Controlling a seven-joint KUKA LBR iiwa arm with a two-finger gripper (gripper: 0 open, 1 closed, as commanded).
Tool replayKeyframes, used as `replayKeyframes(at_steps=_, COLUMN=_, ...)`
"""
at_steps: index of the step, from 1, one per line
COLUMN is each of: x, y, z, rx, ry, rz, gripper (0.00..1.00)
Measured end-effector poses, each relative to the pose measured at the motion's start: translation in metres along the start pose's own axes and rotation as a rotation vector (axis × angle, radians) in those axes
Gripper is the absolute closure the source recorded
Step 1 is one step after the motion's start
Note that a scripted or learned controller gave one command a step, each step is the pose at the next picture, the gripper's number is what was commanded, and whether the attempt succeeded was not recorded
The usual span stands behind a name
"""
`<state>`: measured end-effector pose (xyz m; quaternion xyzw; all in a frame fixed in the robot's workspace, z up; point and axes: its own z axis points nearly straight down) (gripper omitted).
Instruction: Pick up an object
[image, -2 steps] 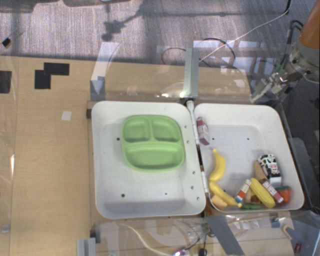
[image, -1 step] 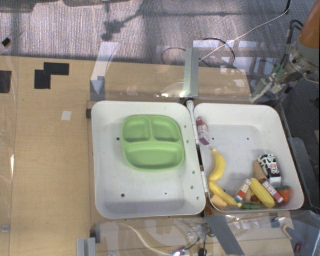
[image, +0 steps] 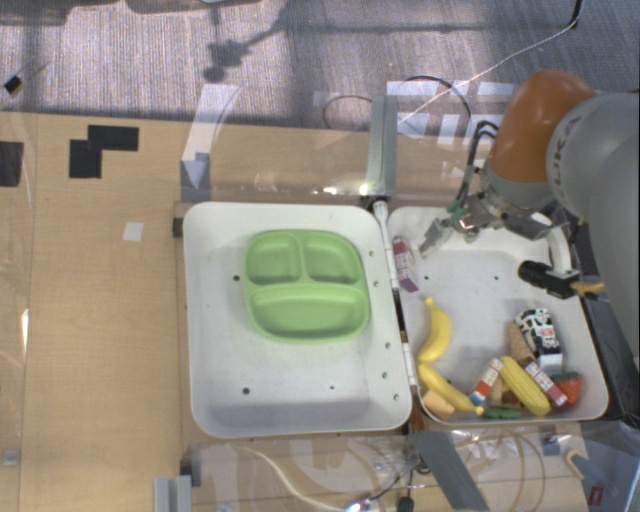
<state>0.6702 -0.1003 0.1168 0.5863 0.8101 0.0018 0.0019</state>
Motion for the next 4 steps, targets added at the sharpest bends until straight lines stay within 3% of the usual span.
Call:
replayKeyframes(at_steps=1, x=0.011, y=-0.048, z=0.026, rx=-0.008, ry=-0.004, rz=-0.014, gripper=0.0)
replayKeyframes(at_steps=2, x=0.039, y=-0.11, z=0.024, rx=-0.012, ry=-0.007, rz=-0.167, gripper=0.0)
replayKeyframes(at_steps=3, x=0.041, y=-0.107, z=0.012, rx=-0.017, ry=-0.004, rz=-0.168, gripper=1.0)
replayKeyframes(at_steps=4, x=0.064, y=-0.055, z=-0.124, rx=-0.002, ry=-0.001, rz=0.049, gripper=1.0)
